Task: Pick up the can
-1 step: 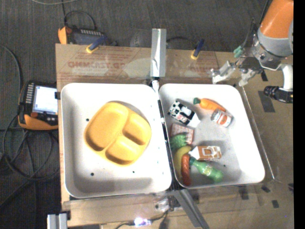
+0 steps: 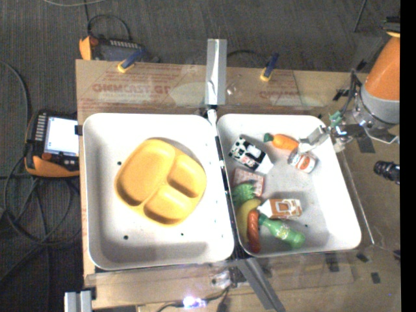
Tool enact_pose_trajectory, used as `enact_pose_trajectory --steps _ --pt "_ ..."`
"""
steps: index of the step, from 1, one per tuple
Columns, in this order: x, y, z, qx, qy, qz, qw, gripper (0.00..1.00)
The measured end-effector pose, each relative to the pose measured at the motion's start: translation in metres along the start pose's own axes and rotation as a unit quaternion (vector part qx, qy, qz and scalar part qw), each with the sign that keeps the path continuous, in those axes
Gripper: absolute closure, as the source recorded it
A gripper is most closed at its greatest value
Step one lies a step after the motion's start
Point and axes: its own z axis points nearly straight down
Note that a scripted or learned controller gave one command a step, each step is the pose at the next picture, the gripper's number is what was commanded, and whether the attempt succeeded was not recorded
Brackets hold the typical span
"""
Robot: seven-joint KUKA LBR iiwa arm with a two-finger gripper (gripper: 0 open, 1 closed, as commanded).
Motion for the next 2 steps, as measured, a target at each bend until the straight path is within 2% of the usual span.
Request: enact_pose_trajectory --steps 1,2 --pt "0.012 -0.006 0.101 0.000 0.001 0.026 0.9997 0.00" --pt "-0.012 0.050 0.131 -0.003 0.003 0.048 0.9988 0.00"
